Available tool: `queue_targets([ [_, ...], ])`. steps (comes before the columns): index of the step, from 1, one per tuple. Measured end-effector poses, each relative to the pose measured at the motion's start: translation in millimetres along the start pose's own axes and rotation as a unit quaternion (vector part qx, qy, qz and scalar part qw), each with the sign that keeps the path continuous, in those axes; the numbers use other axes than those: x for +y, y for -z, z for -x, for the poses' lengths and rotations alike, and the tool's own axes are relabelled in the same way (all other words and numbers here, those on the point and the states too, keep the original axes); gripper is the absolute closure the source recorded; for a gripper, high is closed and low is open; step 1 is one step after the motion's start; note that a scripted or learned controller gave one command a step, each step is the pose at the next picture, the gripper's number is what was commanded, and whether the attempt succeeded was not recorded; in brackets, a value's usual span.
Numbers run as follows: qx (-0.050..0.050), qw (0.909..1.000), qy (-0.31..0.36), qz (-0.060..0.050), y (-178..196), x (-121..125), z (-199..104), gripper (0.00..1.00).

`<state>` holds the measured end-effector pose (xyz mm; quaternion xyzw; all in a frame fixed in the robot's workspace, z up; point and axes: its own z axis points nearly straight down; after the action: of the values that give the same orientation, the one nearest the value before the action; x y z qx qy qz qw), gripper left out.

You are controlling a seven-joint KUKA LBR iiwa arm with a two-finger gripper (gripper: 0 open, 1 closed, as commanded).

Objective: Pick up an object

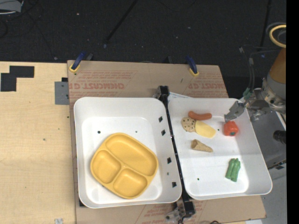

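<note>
Divided tray (124,166) in the left bin (88,107); five toy foods (204,129) in the right bin (259,180).

A wooden bench (32,139) bears brown cardboard (140,80) under two white bins (119,105), side by side.

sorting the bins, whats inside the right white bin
In the right bin: a sausage, a cookie, a yellow piece, a cone, a red pepper and a green vegetable. The yellow piece hides part of the cookie's edge.
</note>
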<state>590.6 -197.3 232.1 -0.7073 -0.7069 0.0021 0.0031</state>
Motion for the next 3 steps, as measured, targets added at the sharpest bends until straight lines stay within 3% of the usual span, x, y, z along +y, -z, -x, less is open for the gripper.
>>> queue_targets([
  [1,-0.001,1.0,0.0,0.003,4,1,0,0.0],
  [3,0.0,1.0,0.001,0.002,-84,5,7,0.0],
])
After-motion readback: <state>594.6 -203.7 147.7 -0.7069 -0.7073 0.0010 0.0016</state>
